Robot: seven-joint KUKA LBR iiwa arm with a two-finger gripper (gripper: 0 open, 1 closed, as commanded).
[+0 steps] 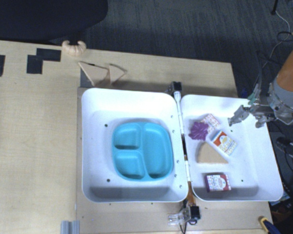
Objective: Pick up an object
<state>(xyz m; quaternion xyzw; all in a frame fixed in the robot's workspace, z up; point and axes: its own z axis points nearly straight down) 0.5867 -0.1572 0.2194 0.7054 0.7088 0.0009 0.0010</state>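
Objects for picking lay in the right bin (261, 158): a purple toy (198, 130), a small white carton (223, 142), a tan wedge (211, 154) and a dark red packet (217, 181). I saw the gripper (247, 115) over that bin's far right part, fingers spread apart and grasping nothing. The left bin (94, 136) held a blue divided tray (142, 150).
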